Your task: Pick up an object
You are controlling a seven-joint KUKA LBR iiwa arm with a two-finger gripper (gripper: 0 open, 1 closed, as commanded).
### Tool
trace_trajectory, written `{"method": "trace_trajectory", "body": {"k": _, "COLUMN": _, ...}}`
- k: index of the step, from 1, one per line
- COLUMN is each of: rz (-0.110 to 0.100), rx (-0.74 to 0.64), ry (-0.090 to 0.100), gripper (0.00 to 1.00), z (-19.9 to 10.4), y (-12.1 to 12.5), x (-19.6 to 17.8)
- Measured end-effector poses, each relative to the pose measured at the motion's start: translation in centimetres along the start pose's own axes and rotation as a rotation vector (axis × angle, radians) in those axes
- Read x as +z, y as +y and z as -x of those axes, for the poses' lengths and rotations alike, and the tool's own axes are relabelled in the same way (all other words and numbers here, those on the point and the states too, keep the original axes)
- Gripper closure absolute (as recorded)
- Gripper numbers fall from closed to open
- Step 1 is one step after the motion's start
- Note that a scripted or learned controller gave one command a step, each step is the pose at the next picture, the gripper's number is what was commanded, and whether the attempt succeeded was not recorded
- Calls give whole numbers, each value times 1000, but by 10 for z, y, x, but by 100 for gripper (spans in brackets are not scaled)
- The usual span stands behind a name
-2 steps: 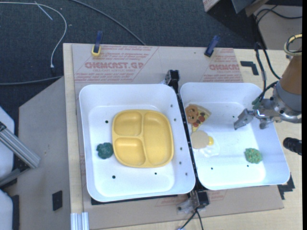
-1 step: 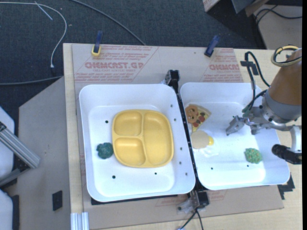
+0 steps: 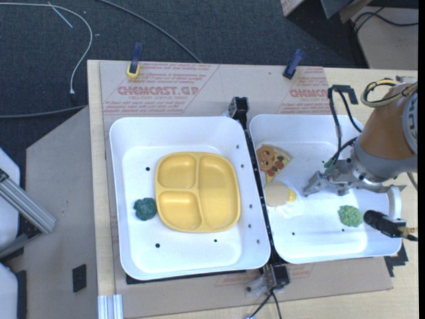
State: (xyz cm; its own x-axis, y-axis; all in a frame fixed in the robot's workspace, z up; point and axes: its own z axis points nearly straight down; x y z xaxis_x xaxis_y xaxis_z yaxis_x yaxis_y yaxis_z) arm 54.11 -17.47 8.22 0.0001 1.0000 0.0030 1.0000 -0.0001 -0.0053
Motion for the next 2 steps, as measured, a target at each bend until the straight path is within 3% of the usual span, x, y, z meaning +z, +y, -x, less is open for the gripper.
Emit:
{"method": "trace_trajectory", "body": {"k": 1, "rz": 7, "rx": 0, "ry": -2, "gripper": 100, "z": 0, "y": 2, "x": -14}}
{"method": "trace_trajectory", "body": {"k": 2, "rz": 10, "rx": 1, "ry": -5, "gripper": 100, "z": 7, "y": -1, "x": -60}}
